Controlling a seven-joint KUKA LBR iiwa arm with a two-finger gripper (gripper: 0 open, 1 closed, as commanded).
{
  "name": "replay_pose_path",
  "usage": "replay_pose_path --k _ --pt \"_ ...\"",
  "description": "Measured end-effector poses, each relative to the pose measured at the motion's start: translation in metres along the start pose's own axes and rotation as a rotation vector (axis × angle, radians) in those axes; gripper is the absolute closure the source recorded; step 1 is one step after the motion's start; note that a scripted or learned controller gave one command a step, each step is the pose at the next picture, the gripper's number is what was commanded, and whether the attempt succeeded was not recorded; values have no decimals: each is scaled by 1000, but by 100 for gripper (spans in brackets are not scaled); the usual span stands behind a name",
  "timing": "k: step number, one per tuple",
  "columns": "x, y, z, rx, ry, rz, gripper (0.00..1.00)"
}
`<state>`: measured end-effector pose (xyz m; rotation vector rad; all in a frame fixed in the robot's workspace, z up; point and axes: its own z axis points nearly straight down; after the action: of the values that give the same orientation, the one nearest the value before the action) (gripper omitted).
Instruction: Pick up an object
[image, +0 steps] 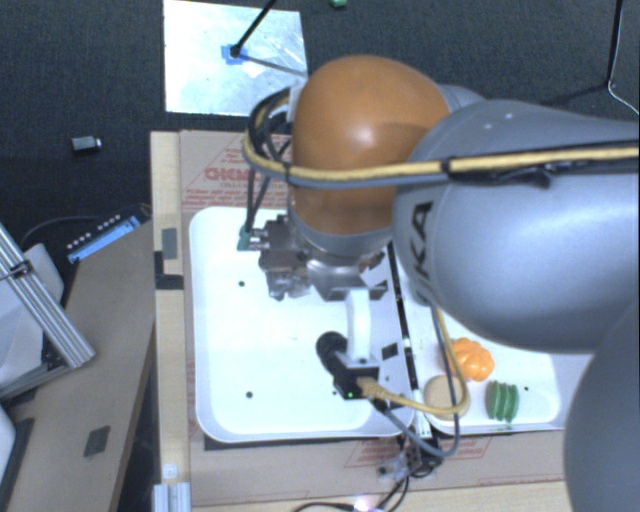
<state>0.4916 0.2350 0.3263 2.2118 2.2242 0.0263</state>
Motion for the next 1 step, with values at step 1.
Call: replay_pose_path --k 1 --pt "0 -1 -214 0 0 1 100"
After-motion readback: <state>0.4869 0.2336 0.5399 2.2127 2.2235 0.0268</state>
